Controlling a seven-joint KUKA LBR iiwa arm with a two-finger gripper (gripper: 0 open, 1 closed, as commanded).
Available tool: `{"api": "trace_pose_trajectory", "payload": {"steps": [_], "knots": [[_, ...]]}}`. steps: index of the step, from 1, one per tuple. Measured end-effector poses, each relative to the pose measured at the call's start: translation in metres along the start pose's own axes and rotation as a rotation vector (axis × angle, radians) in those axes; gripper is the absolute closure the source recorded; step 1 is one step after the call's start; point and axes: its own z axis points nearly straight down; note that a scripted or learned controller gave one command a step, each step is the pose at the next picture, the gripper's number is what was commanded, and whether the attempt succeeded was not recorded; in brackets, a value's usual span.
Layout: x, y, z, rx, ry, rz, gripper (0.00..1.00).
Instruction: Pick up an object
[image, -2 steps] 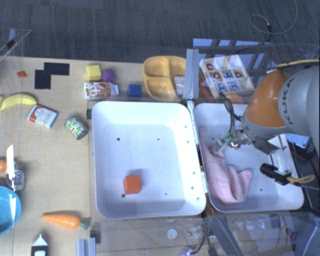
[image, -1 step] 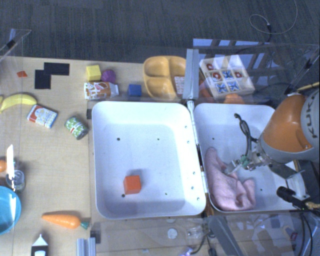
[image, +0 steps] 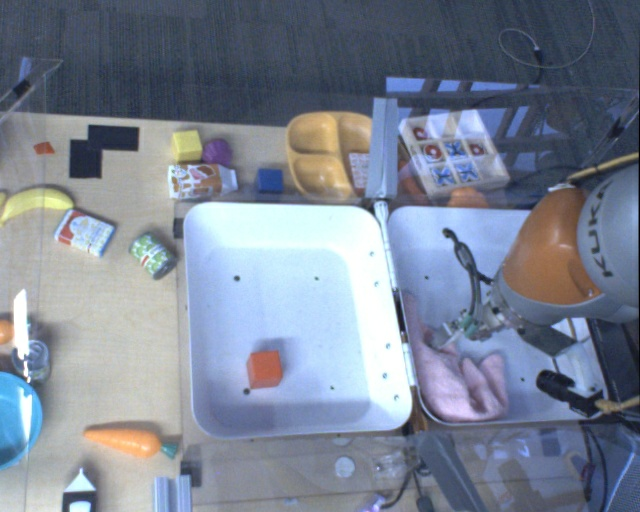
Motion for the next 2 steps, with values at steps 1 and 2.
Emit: {"api": "trace_pose_trajectory", "payload": {"steps": [1, 2], "knots": [[-0.0004, 0.0049, -0.0129, -0.011, -0.005, -0.001, 1.0], [-0.0007, 0.0047, -0.013, -0.011, -0.005, -0.001, 0.0]]}}
